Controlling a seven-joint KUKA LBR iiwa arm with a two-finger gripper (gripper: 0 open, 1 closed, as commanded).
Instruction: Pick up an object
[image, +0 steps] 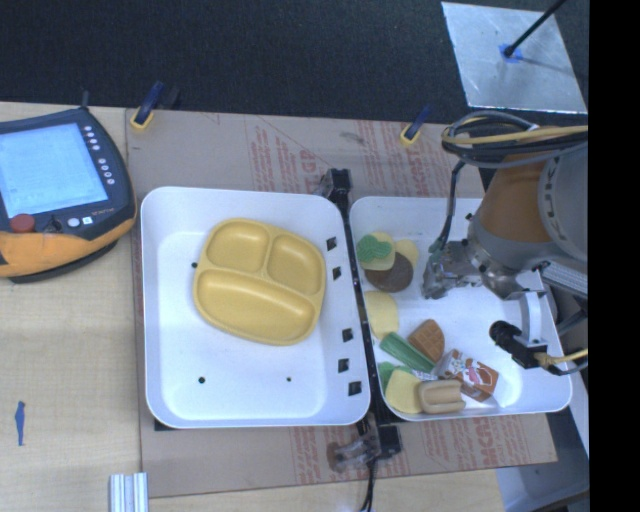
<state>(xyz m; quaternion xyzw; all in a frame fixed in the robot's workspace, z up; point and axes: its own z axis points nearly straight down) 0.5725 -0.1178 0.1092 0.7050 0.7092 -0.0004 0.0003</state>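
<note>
We see the toy food pieces gathered along the left wall of the right bin (555, 400), and we take these as the things to be picked. A green stick (406, 351) lies near the middle of that wall with its long axis slanting from upper left to lower right, and a brown wedge (429, 339) sits just beside it with its tip toward the bin's far edge. Near the front left corner a tan block (440, 396) lies with its long axis across the bin, touching a pale yellow piece (401, 392), and a red and white packet (473, 375) lies next to it. Toward the far left corner a green leaf shape (377, 248) rests on a dark brown disc (392, 272). The arm (520, 205) reaches in over the bin's right side, wrist turned downward, and the gripper (447, 272) hangs above the bin floor near the disc; we cannot tell how wide it stands, and nothing shows in its grasp. In the left bin (170, 330) a yellow divided tray (262, 280) lies slightly tilted.
</note>
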